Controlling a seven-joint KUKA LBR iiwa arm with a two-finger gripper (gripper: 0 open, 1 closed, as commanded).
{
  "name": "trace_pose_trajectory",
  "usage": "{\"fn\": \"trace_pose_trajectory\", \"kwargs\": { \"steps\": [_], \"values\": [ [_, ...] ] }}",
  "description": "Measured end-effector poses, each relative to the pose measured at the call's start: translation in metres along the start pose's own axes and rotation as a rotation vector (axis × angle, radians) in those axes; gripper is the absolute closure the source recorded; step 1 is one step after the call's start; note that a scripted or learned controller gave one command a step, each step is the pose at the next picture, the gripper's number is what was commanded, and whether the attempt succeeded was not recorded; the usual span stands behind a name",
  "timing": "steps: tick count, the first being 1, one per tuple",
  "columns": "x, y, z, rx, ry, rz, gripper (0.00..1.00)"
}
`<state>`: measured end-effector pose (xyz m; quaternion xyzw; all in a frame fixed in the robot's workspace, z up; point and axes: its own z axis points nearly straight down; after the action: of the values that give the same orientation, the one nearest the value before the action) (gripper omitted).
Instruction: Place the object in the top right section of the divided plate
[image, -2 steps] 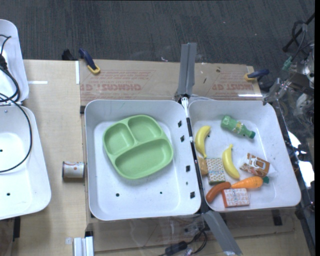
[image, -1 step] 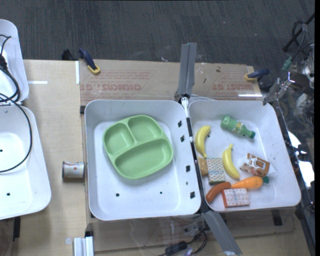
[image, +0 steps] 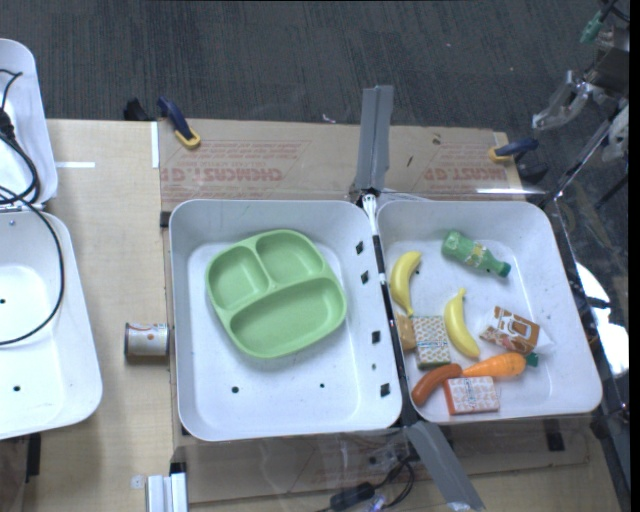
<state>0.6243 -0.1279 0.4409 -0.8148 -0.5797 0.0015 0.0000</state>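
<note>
The pale wooden worktop (image: 110, 160) fills most of the frame, with a sheet of brown printed cardboard (image: 270, 165) lying across its upper middle. Two shallow white plastic bins sit side by side on it. The left bin (image: 190, 400), in the centre of the frame, holds a light green divided plastic plate (image: 277, 292) with two small sections along its upper edge and one long section below; nothing lies in any section. The right bin (image: 560, 250), at centre right, holds all the loose items: a green plastic bottle (image: 476, 253) lying on its side at the upper middle, a yellow toy banana (image: 403, 280) against the left wall, a second yellow banana (image: 459, 324) near the middle, an orange toy carrot (image: 497, 366) lower right, a red toy sausage (image: 435, 383) lower left, a white and orange snack packet (image: 512, 331) at the right, a small patterned box (image: 433, 341) between the bananas, and a red flat box (image: 471, 396) at the bottom.

The end effector (image: 565, 105) sits at the upper right corner of the frame, outside the bins; whether it is apart or together I cannot tell.

A small metal can (image: 146, 340) lies left of the left bin.
</note>
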Motion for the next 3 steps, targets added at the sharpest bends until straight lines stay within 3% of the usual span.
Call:
{"fn": "trace_pose_trajectory", "kwargs": {
  "steps": [3],
  "values": [
    [0.0000, 0.0000, 0.0005, 0.001, 0.000, 0.000, 0.00]
  ]
}}
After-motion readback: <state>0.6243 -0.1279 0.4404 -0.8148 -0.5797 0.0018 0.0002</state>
